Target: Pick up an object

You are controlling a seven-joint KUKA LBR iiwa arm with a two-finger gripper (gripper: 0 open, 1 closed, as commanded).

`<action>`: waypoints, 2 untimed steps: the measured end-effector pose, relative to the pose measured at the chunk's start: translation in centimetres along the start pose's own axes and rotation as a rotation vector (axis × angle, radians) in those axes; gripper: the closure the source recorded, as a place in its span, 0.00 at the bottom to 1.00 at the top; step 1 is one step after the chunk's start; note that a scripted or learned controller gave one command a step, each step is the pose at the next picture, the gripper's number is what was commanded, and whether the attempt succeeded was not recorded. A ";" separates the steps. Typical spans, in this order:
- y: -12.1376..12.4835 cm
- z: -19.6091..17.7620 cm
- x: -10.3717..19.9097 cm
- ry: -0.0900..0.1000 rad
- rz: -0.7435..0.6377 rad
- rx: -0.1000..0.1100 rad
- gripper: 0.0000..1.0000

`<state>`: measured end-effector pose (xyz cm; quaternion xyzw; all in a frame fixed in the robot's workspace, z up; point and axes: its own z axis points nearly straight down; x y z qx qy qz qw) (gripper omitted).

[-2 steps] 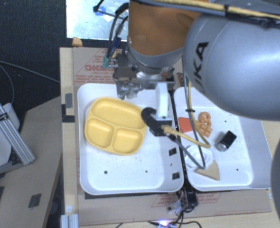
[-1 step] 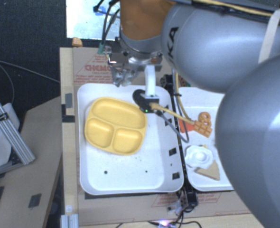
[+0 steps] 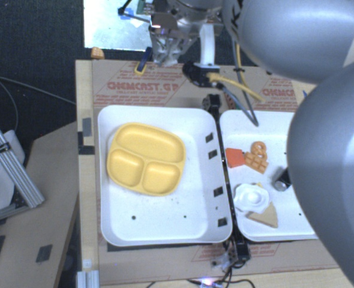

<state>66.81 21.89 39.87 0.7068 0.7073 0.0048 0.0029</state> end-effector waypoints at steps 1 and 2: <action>0.0 5.3 1.5 -0.002 -0.003 0.010 1.00; 0.0 5.1 1.5 -0.003 -0.003 0.009 0.00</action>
